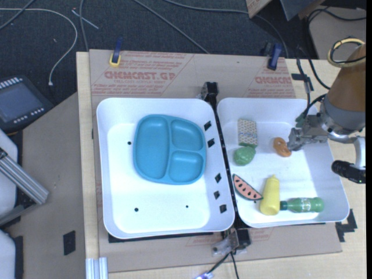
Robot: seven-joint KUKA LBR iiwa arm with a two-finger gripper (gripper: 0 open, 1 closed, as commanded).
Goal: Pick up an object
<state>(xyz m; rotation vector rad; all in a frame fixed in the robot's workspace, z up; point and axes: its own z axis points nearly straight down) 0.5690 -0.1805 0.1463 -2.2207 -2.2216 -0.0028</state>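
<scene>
The right bin (325, 167) holds a small orange object (282, 147), a patterned grey block (247, 132), a green lumpy toy (244, 155), a watermelon slice (246, 188), a yellow bottle (269, 195) and a green bottle (302, 204) lying on its side. My gripper (296, 139) reaches in from the right and hangs just right of the orange object, close to it or touching it. Nothing shows between the fingers.
The left bin (116, 173) holds a blue sectioned plate (170, 149). Black clips run along the divider (214, 156) between the bins. Cables lie on the floor beyond the bench at the top.
</scene>
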